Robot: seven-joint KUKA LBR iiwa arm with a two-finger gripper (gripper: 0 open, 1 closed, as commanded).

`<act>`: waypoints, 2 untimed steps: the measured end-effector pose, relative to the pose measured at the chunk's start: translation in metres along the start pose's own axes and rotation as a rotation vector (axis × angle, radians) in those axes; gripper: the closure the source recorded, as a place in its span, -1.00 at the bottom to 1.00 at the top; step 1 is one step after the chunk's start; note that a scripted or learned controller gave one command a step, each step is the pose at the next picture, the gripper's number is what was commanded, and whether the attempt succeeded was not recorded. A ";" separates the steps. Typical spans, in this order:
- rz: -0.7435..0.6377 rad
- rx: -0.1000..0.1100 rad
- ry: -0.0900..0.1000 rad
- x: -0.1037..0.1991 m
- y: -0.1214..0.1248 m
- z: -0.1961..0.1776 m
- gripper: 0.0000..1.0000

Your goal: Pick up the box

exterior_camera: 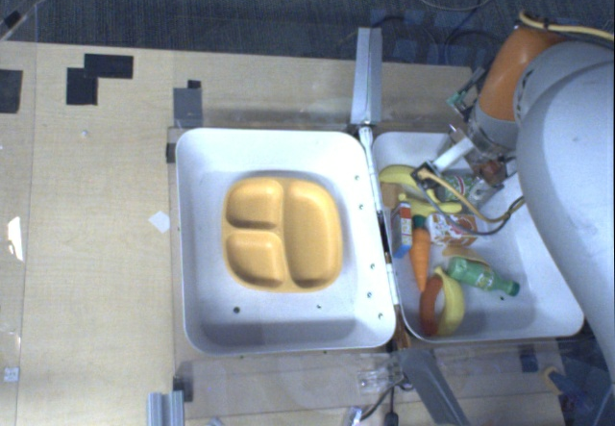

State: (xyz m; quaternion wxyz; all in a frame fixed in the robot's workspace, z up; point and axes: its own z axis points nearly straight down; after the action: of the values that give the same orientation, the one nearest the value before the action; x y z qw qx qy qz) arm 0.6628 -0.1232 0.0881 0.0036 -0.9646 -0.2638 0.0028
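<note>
One narrow red-and-white box point(405, 225)

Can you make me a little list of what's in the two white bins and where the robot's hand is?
left bin: shallow white bin holding a yellow plastic tray with three compartments, lying flat
right bin: shallow white bin holding a yellow banana, orange carrot, green plastic bottle, small red-and-white box
box: lies by the right bin's left wall, not held
gripper: two-finger gripper over the back of the right bin, apart from the box
</note>
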 end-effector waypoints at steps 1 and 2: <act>0.134 -0.004 0.005 0.000 -0.003 0.000 -1.00; -0.047 -0.011 0.009 0.014 -0.038 0.001 -1.00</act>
State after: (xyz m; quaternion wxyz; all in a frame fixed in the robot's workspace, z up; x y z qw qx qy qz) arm 0.6554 -0.0833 0.0875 -0.0006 -0.9581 -0.2865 -0.0030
